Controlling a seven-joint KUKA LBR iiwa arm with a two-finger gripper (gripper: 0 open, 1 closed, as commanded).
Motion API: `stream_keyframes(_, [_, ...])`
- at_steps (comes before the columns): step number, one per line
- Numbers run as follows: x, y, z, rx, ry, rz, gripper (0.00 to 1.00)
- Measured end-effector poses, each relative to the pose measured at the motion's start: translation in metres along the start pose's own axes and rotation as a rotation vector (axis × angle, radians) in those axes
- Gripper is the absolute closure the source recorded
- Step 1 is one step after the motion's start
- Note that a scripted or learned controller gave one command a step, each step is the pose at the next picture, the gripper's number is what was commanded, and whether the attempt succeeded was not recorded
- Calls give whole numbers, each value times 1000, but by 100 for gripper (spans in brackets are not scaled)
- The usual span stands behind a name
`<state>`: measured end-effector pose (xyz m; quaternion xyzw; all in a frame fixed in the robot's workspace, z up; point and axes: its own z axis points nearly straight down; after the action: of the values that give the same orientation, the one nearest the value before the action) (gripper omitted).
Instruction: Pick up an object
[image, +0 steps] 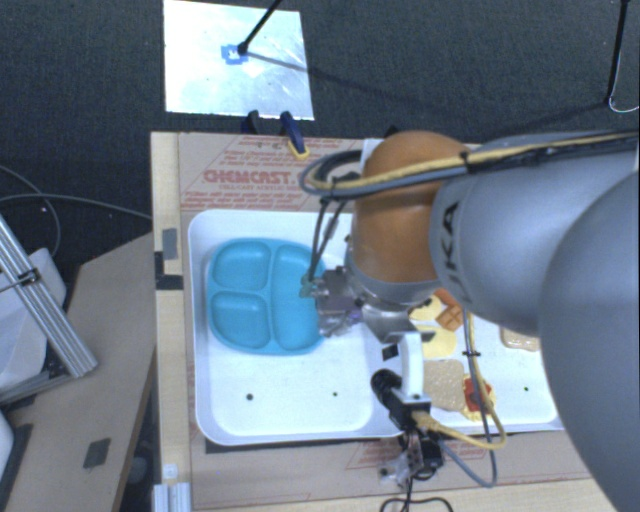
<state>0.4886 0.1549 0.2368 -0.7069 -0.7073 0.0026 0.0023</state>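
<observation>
Here, one blue divided tray (255, 295) lies flat in the left white bin (250, 410), toward that bin's upper left, with three compartments showing: two stacked on its left and a long one on its right. Nothing sits in those compartments. The tray's right edge is just beside the hand (335, 310), whose dark metal parts show below the orange band (400, 215) of the arm (540, 250); whether the hand is released or clenched cannot be told, as the wrist hides it, and nothing can be seen grasped in it.

The right bin (535, 410) is mostly covered by the arm. In the part that shows lie several toy food pieces (448, 345) in yellow, orange and tan, pressed close together near the wall between the two bins; their exact count cannot be told. A black cable connector (392, 392) and yellow wires hang over them.

Both bins rest on a brown board (240, 165) on the table, printed in red with "CHEMCAST" and smaller lines too fine to read. The grey arm casing bears large white letters, partly visible as "KA". Beyond the board, a shiny silver sheet (235, 60) lies on dark carpet.
</observation>
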Motion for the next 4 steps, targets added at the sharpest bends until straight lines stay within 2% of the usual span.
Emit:
stream_keyframes(1, [85,31,-10,-11,5,-11,100])
stream_keyframes(2, [79,109,-99,-20,4,-5,100])
stream_keyframes(3, [79,176,-194,-23,4,-6,100])
stream_keyframes(4, [79,125,-113,1,-1,-1,100])
